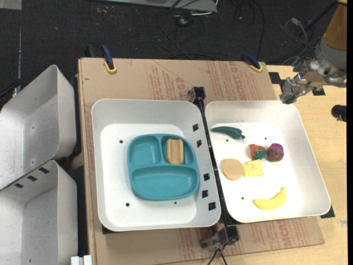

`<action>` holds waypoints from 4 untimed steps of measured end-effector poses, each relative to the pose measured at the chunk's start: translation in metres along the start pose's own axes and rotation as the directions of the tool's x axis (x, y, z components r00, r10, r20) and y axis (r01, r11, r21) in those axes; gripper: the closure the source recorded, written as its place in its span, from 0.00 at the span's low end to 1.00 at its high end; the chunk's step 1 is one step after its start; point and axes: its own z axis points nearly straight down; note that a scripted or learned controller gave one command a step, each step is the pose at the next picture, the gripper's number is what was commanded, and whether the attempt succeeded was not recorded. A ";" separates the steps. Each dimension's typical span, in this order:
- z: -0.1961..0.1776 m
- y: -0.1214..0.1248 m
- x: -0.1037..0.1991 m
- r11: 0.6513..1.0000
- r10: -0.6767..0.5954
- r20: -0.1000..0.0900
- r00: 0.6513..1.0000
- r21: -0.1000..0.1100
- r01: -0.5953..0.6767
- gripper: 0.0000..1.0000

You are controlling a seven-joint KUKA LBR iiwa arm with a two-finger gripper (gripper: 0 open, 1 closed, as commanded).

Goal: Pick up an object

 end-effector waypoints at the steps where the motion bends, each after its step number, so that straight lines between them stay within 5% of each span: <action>1: 0.012 -0.014 0.059 1.000 -0.002 -0.003 1.000 0.007 0.002 1.00; 4: 0.032 -0.038 0.204 1.000 -0.004 -0.004 1.000 0.007 0.004 1.00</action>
